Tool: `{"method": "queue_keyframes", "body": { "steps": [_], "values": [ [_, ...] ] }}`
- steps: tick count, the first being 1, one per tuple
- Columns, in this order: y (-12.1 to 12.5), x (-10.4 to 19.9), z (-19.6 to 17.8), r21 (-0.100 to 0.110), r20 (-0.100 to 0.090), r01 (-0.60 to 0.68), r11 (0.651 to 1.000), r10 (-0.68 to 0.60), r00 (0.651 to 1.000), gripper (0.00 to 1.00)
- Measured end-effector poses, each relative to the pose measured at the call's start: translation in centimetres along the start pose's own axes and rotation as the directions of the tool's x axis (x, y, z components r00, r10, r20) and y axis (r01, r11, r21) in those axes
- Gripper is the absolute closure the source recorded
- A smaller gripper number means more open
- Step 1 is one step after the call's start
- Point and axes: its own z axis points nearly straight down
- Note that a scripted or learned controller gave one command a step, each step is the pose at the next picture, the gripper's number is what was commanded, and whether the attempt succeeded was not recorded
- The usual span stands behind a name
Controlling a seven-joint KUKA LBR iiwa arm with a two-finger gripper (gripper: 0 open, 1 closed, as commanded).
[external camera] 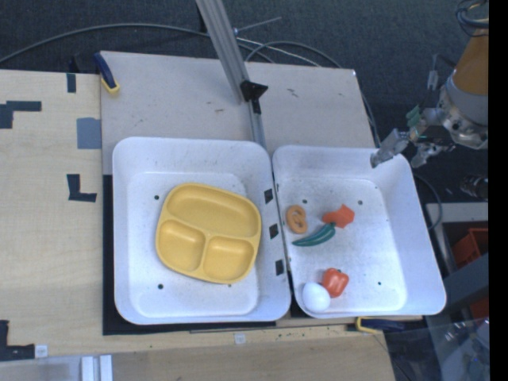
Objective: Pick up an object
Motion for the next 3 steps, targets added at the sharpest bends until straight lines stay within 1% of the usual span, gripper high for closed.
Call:
{"method": "queue_keyframes", "body": {
  "steps": [1, 2, 3],
  "values": [
    [0.0, 0.0, 0.0, 0.000, 0.000, 0.000, 1.000, 0.000, 1.000, 0.00],
    [0.8, 0.4, 5.8, 0.006, -0.001, 0.000, 1.000, 0.000, 1.000, 0.00],
    [0.6, 1.0, 10.3, 0.006, -0.001, 0.000, 1.000, 0.000, 1.000, 0.00]
  ]
}}
